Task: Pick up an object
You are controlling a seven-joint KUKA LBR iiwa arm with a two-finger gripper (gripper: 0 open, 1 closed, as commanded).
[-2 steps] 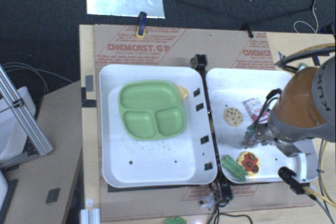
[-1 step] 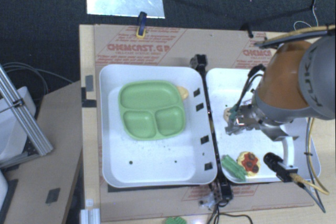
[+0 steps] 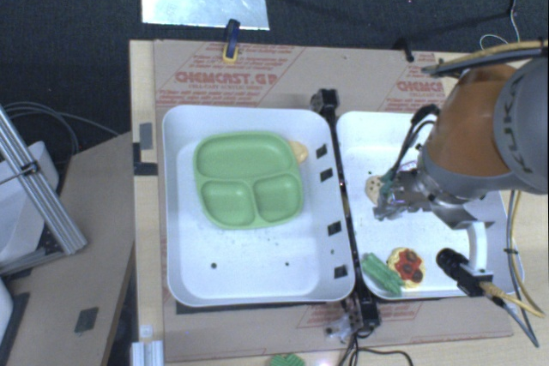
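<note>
Gripper (image 3: 388, 203) is low over the right bin (image 3: 364, 137), at the end of the grey arm (image 3: 480, 133) with its glossy orange band, which enters from the right. The gripper is a dark, cluttered metal assembly with cables running up to the wrist; whether it is open or closed cannot be told, and nothing can be seen held in it. Just beside it, to its left, lies a small round tan cookie-like piece (image 3: 372, 186) with dark specks, flat on the smooth white bin floor; touching or apart cannot be told. Nearer the front edge of the same bin sit two more items close together: a round yellow disc with red patches (image 3: 407, 265), flat, pizza-like, and a green ridged elongated piece (image 3: 378, 273), its long axis running diagonally from upper left to lower right, touching or nearly touching the disc's left side. The left bin (image 3: 184, 270), same shallow white moulded plastic with rounded corners, holds a pale green divided plate (image 3: 249, 180), rounded-rectangular, one wide compartment at the back and two smaller ones at the front, long axis roughly left-right. A small yellow object (image 3: 298, 152) peeks out at the plate's back right corner. Both bins rest on a brown printed cardboard sheet (image 3: 257, 73).
</note>
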